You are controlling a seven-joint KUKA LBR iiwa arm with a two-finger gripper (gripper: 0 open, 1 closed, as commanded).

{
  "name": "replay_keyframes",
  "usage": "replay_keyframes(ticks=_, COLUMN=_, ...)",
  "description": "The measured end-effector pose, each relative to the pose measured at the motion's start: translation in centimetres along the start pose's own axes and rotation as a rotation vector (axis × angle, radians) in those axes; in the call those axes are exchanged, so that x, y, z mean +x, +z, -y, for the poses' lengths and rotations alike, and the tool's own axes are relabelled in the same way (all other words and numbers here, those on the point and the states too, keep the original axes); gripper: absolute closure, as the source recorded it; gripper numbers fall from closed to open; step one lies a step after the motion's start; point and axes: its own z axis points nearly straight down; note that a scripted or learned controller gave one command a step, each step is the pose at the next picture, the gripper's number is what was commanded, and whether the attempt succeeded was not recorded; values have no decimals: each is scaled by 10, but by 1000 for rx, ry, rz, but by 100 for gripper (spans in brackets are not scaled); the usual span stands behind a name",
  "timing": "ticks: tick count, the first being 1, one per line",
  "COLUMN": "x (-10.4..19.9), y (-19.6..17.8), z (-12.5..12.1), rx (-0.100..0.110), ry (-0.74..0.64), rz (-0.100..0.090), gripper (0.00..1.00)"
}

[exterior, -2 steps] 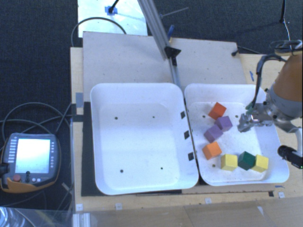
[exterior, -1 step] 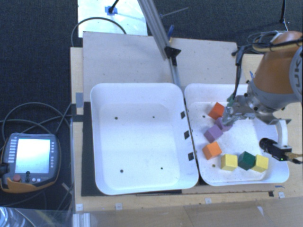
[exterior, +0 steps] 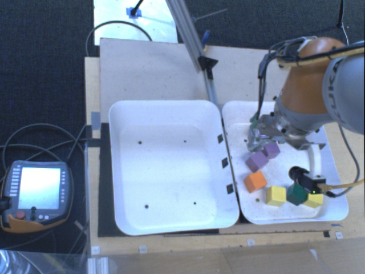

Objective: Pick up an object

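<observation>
Gripper [exterior: 258, 137] sits low in the right bin [exterior: 336, 213], center-right of frame, directly above the two purple blocks [exterior: 257, 160]; can't tell how its jaws stand and nothing is visibly held. Looks like the approach/descend step, no grasp yet. Next move likely needs a straight drop onto one purple block, clear of the orange block [exterior: 256, 181] below it.

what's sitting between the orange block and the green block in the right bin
A yellow block lies between the orange block and the green block, in the camera view.
</observation>
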Motion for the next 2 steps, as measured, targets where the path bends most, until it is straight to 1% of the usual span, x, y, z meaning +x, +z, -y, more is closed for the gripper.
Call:
replay_keyframes(ticks=1, x=54, y=-11, z=-15, rx=-3, ry=-1, rz=-1, gripper=100)
replay_keyframes(ticks=2, x=116, y=-13, z=-11, rx=-1, ry=-2, rz=-1, gripper=100)
